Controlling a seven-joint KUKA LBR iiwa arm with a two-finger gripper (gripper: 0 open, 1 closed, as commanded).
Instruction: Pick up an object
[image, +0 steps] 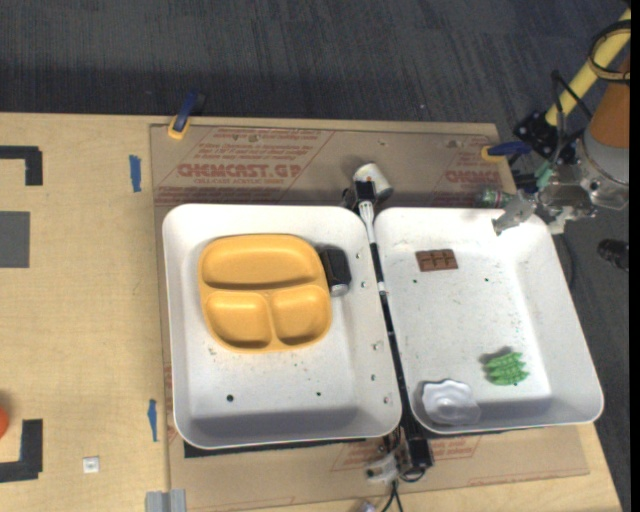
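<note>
Hanging over the far right corner of the right bin (570, 300), the gripper (520, 212) sits at the end of the arm (605, 150), which comes in from the right. Its state cannot be told here; the metal parts at the tip are small and mixed with cables, and nothing is visible in its grasp.

Below it, the right bin has three possible things to pick. A small brown block (436, 261) lies near the far left part of that bin, the closest one to the gripper. A green piece (506, 368) lies near the near right side, and a pale cup (447, 400) sits at the near edge, almost touching the wall. In the left bin (190, 330), a big yellow tray (266, 290) with three compartments fills the middle, and a dark object (334, 270) touches its right edge.

The risk from here is probably a miss. The block looks flat and low, so it may slip away. The cup is so close to the wall that the gripper may hit the rim. The tray seems too wide for a two-finger grasp.

The arm is cut off at the right edge. What the dark object is stays unclear, and the green piece is too blurred to name.
</note>
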